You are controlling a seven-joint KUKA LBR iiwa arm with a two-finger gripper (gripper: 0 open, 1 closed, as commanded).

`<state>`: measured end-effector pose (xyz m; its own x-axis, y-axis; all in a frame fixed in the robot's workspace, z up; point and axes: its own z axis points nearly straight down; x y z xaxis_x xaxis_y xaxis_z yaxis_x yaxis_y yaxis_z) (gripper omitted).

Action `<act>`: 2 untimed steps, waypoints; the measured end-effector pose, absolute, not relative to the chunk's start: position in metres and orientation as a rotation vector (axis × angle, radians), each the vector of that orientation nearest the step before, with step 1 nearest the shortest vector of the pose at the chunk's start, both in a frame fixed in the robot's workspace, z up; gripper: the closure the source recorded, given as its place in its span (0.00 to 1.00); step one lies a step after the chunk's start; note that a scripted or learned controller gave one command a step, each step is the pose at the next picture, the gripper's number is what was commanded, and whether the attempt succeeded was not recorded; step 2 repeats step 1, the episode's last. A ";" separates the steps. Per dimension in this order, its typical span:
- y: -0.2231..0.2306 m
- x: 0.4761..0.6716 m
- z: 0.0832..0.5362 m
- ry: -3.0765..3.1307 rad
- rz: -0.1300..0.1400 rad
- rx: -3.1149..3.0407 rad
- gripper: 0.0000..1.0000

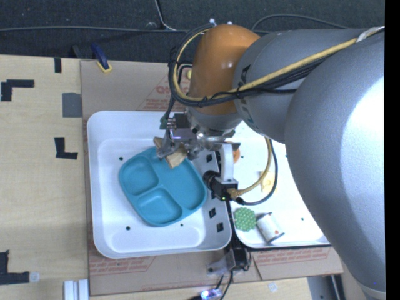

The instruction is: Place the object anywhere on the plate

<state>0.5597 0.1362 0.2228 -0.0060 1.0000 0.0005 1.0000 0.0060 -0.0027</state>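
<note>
Now my tool (170,147) pinches the tan object (175,159) just over the blue plate's (162,192) upper rim, so I should ease inward over a compartment, lower gently, then let go.

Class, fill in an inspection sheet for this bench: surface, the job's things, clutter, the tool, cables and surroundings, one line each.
Surface: two shallow white bins side by side, the left bin and the right bin, on brown cardboard over a light wooden bench.
Job's things: blue divided plate lies in the left bin; a small tan object sits at the plate's upper edge, right under the tool.
Clutter: green round item and a small white cylinder in the right bin.
Tool: tool is low over the plate's upper edge; finger state cannot be told.
Cables: yellow cable loops beside the wrist; black cable crosses the dark background.
Surroundings: black marks on the bench.
</note>
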 end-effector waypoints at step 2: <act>0.134 0.560 0.223 -2.224 0.004 -2.217 0.00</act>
